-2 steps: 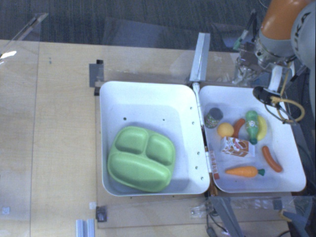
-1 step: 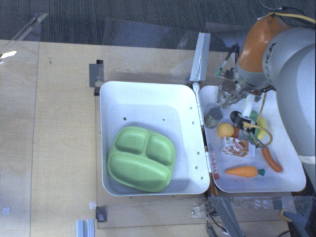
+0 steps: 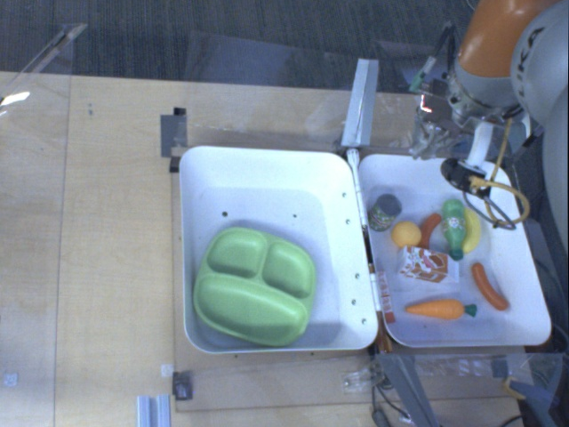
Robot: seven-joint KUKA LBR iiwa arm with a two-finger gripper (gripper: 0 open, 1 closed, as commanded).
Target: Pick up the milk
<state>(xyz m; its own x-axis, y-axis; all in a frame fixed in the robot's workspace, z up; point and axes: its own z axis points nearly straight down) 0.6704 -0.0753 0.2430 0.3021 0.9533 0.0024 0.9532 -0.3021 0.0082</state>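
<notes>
Milk carton (image 3: 424, 264) lying flat in the right bin (image 3: 533, 327), lower middle of that bin, red-and-white printed face up. Just above it, a yellow lemon (image 3: 406, 234) and a grey round can (image 3: 386, 210); to its right, a green bottle (image 3: 454, 227) against a banana (image 3: 472, 231). Below it, an orange carrot (image 3: 436, 309); right of it, a sausage (image 3: 490, 286). In the left bin (image 3: 267, 172), a green three-compartment tray (image 3: 256, 284). Gripper (image 3: 433, 138) at upper right of the frame, over the right bin's top edge, well apart from the carton; spread of the claw impossible to tell.
</notes>
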